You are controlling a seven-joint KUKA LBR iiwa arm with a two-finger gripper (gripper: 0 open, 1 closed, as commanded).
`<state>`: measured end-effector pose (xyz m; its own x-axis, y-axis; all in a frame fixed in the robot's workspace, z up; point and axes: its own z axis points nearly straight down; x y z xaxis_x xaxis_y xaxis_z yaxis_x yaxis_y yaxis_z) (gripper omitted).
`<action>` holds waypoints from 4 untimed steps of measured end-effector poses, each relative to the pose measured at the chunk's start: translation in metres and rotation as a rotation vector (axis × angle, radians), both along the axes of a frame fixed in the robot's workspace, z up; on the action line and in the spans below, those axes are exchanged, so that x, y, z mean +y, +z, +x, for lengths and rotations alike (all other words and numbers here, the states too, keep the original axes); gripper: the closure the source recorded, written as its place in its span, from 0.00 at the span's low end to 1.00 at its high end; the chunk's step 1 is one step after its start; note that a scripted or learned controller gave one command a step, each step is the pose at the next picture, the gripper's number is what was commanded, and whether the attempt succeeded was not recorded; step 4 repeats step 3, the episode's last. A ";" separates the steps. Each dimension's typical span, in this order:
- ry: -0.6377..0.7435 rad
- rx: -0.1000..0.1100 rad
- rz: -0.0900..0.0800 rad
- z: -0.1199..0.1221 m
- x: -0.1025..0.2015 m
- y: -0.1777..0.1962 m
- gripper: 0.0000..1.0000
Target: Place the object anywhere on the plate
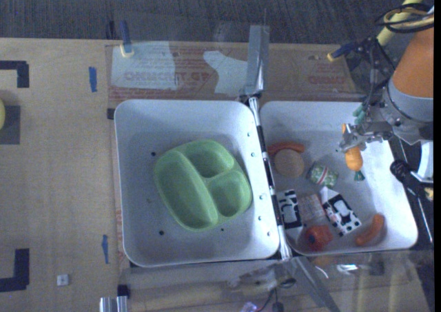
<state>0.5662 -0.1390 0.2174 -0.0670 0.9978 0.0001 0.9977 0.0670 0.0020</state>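
Green and bare, the divided plate (202,183) sits in the left bin (131,166), far left of the jaws. In the right bin (406,231), the gripper (355,140) hangs with a small orange object (353,159) just beneath; whether the jaws clamp it cannot be told. Judging by this, carrying across and placing remain.

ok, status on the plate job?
Gripper over right bin, small orange object right at its tip, hold unconfirmed. Green plate in left bin, nothing on it. Divider between bins on the way.
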 end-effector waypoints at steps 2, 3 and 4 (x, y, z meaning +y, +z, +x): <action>0.177 0.003 0.000 0.009 0.184 -0.033 1.00; 0.177 0.002 0.000 0.009 0.184 -0.033 0.00; 0.177 0.002 0.000 0.009 0.184 -0.033 0.00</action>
